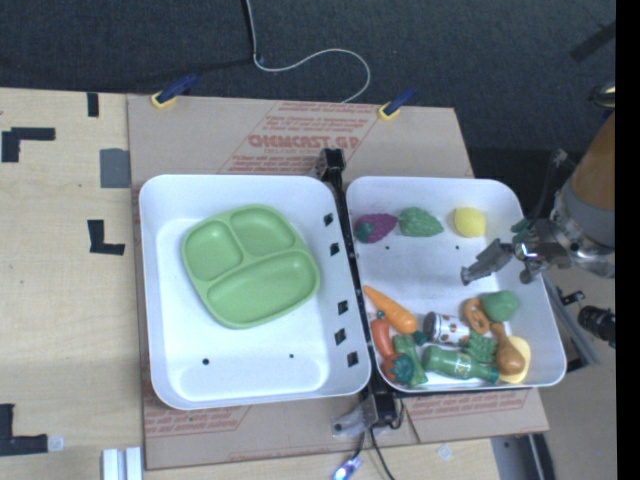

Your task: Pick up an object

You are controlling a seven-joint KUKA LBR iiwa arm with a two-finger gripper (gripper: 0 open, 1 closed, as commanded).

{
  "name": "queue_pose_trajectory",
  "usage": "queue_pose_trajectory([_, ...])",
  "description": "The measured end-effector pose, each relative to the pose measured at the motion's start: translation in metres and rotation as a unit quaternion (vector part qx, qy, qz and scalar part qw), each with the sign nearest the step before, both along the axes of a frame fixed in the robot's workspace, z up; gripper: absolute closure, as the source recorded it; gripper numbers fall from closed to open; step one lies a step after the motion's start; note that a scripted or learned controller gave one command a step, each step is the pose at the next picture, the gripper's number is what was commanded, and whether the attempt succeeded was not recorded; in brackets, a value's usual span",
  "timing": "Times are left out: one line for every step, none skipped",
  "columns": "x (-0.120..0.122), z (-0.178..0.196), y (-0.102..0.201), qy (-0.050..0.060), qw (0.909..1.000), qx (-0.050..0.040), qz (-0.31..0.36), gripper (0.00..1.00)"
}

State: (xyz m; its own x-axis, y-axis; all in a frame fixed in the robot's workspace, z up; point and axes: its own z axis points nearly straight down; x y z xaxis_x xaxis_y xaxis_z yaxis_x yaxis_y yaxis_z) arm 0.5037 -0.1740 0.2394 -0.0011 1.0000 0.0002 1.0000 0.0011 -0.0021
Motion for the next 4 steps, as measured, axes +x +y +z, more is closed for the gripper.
queue_pose_trajectory([-0.019, 0.121, 0.071, -0.007, 1.0, 0.0002, 0.004, 0.0])
queue_pose_trajectory([-0.019, 0.123, 0.068, 0.0, 1.0, -0.0004, 0.001, 1.0])
queue_pose_trajectory([-0.019, 0.179, 0.116, -0.003, 1.0, 0.0001, 0.003, 1.0])
queue_pose_trajectory([-0.02, 0.143, 0.194, 0.001, 1.0, 0.0005, 0.004, 1.0])
